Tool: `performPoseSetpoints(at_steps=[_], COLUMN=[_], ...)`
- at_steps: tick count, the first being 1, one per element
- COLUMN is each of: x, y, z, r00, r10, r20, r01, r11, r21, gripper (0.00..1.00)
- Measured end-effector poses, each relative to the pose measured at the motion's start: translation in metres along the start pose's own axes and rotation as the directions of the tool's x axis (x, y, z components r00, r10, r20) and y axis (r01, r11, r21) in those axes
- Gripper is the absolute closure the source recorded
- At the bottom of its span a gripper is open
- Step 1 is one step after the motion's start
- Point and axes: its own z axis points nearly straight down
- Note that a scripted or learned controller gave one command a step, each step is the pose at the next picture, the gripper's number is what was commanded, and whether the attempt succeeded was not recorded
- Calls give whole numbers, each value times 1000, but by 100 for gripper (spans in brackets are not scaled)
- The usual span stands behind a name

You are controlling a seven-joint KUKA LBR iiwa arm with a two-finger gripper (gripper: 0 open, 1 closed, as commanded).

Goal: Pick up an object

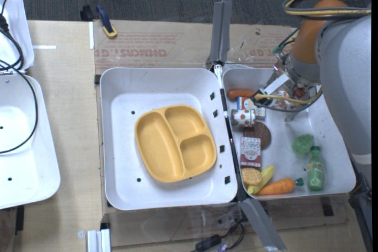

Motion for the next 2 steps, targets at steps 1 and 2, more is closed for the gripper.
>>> performPoseSetpoints(at_steps=[1,2], x=[0,11], y=[-1,-37], z=[-8,-114], r00=[1000,1000], r10=[1,25], r20=[2,0], r01=[-1,-25], r11=[1000,1000], r21=[3,-1], gripper=[100,100])
